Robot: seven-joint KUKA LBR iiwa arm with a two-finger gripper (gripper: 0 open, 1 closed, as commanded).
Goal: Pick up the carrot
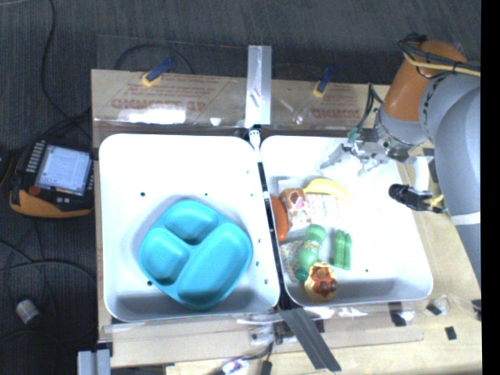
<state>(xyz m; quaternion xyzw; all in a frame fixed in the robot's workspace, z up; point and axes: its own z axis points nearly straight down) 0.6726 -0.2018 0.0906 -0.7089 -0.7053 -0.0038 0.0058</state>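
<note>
The carrot [280, 218] is a slim orange piece lying lengthwise against the left wall of the right bin [391, 248], partly tucked under a red and white packet [301, 205]. My gripper [349, 161] hovers over the far part of the right bin, up and to the right of the carrot and well apart from it. Its fingers [333, 160] are spread open with nothing between them.
A yellow banana [326, 186] lies just below the gripper. Green vegetables [314, 242] [342, 248] and a red and yellow fruit [322, 281] crowd the bin near the carrot. A blue divided plate [195, 252] sits in the left bin [125, 170].
</note>
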